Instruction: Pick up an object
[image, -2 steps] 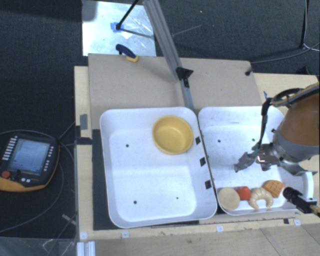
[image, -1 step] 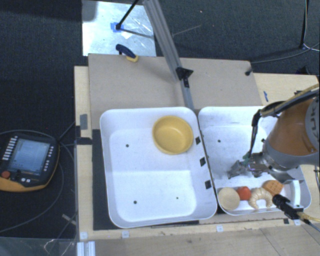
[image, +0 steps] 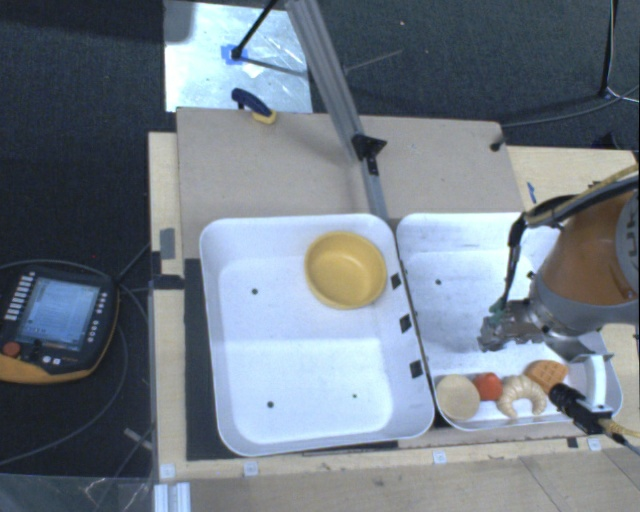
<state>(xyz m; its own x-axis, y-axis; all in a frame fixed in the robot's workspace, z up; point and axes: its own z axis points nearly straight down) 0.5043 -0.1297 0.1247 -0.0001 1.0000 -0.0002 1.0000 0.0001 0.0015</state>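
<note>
While the gripper hovers in the right bin, its opening state cannot be determined. Candidate objects lie at its 5 o'clock: red ball, croissant.

Bowl in left bin; food pieces in right bin.

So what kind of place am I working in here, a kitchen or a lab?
Most likely a robotics lab or test cell, not a kitchen. A teach pendant lies on dark carpet beside the bench, two white bins sit side by side, and the food-like items in the right bin look like toy props.
</note>
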